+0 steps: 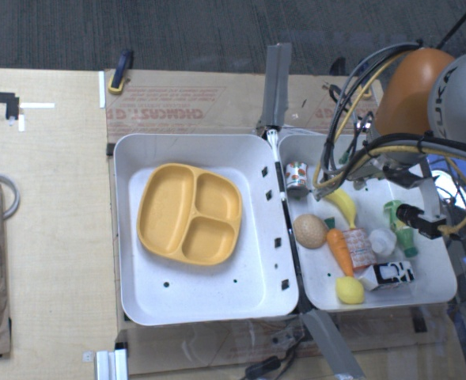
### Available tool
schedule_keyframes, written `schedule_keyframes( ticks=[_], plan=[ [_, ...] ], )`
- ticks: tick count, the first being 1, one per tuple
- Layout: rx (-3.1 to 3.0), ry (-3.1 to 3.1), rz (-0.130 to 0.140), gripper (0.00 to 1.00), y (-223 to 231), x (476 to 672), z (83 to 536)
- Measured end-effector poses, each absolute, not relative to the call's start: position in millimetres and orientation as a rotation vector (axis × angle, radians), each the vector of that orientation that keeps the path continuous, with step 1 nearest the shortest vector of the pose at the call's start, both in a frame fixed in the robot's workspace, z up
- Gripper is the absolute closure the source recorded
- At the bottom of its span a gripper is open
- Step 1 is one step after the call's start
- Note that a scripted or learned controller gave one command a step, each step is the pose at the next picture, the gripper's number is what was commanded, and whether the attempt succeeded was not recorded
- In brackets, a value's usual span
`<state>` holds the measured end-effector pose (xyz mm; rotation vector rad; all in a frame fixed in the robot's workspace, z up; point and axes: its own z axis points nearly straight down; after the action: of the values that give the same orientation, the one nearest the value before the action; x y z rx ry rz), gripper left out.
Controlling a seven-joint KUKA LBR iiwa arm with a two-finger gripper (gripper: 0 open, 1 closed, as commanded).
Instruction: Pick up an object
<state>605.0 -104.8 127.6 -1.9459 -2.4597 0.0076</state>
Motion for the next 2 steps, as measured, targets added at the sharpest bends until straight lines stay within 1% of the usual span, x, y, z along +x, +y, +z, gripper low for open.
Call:
schedule_keyframes(
  ticks=[1,2],
  plan=[
    [-1.95,-2.454,0.013,1.0,-108.2,605.2,132.9],
    [-2.06,-2.369,0.009,1.0,-115.9,659.5,205.3]
  ],
)
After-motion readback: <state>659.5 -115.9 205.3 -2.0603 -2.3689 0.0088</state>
